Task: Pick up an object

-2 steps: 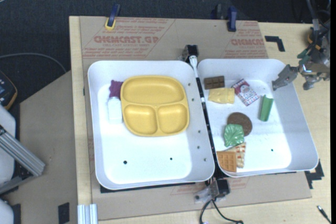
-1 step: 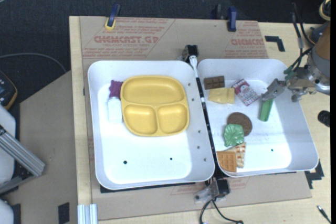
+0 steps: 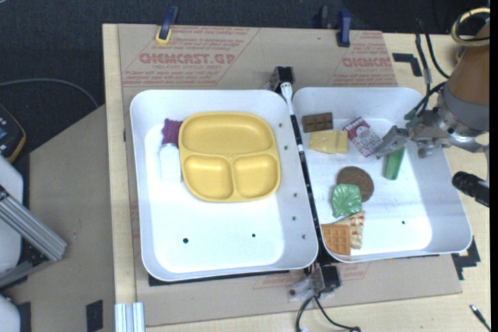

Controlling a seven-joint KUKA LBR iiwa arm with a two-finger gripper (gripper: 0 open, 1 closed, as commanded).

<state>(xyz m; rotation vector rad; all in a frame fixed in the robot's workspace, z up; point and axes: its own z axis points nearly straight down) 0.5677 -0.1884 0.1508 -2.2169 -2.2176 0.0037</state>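
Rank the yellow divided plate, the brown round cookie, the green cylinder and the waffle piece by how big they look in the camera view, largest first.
1. Yellow divided plate, by far the largest.
2. Waffle piece.
3. Brown round cookie, close to the waffle in area, so that order is unsure.
4. Green cylinder, partly covered by the gripper, so its rank is unsure too.

A sectioned tray (image 3: 229,154) lies in the left bin (image 3: 156,241). In the right bin (image 3: 436,233), a cracker (image 3: 317,122) sits behind a cheese slice (image 3: 328,141); nearer lie a cookie (image 3: 355,177), lettuce leaf (image 3: 347,200) and waffle (image 3: 343,235).
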